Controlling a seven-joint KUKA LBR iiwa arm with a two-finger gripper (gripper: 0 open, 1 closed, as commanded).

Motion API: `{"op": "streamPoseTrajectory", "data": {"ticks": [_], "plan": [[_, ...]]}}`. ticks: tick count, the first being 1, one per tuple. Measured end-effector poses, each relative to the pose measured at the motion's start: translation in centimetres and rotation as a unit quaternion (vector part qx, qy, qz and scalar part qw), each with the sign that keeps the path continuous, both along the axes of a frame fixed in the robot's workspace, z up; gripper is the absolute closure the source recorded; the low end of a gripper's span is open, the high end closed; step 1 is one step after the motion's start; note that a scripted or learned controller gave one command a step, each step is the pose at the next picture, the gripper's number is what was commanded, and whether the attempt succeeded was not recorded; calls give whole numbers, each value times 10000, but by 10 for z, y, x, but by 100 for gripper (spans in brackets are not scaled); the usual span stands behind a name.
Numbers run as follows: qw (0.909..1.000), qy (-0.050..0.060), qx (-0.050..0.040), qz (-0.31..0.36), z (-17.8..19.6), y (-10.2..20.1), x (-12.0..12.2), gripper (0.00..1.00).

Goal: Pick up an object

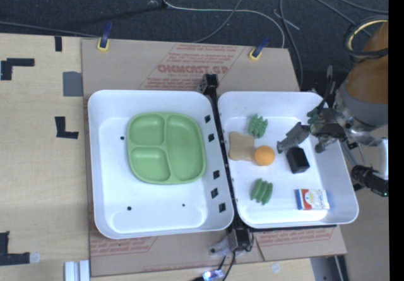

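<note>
The tool (307,137) stands over the right-hand bin (328,213), near its right wall, with the arm (366,90) entering from the right edge of the view. Its two fingers are spread apart, one reaching left and down toward the bin's middle, the other toward the right wall, and nothing sits between them. A small black block (297,159) lies on the bin floor just below the tool in the view, close beside the left finger; whether they touch cannot be told. The block's long axis runs roughly up and down the view, slightly tilted. An orange ball (264,156) lies left of the block, touching a tan piece (240,146). Two green toys (257,125) (261,191) lie further left, and a small white card (311,199) lies toward the bin's near corner. Judged from position, the black block is the nearest candidate: a short descent with a small shift would be required. The left-hand bin (107,210) carries a green divided plate (166,148), well apart from the tool.
</note>
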State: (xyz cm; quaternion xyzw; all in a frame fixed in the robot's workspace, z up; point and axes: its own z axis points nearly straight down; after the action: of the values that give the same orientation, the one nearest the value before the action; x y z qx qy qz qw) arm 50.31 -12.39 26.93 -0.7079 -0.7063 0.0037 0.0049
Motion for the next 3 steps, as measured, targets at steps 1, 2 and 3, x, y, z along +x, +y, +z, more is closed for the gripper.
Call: {"op": "streamPoseTrajectory", "data": {"ticks": [1, 2, 3], "plan": [[10000, -54, -8, 18, 5, 0, 2, 0], [10000, -34, -7, 13, -39, 5, 0, 0], [10000, -36, -5, 13, -93, 13, -8, 0]]}}
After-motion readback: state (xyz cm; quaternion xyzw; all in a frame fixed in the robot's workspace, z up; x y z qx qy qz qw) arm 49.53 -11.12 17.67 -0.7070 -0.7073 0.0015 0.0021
